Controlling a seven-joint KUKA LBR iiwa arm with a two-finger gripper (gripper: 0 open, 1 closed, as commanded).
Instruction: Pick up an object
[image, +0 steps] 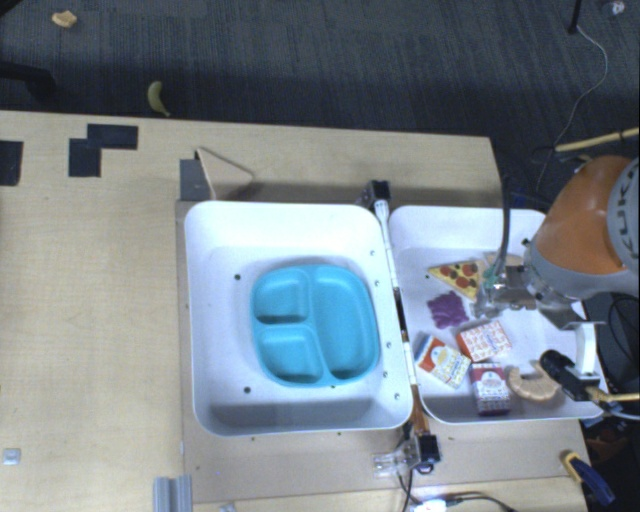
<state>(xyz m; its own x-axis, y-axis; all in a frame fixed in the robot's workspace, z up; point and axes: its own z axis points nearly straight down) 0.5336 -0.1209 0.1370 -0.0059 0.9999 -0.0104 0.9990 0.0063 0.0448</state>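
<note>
Gripper (492, 296) low in right bin (415, 240), finger state unclear; crowded pizza slice (457, 276), purple toy (447, 309) risk a missed grab.

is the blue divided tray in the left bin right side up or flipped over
Right side up: the blue tray in the left bin shows three hollow compartments facing the camera.

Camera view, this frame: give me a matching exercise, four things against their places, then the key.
Things:
1. blue divided tray
2. pizza slice
3. purple piece
4. tool

Places:
A. right bin, far end
B. over the right bin, beside the pizza slice
C. left bin, middle
D. right bin, just nearer than the pizza slice

Pairs: 1-C, 2-A, 3-D, 4-B
</note>
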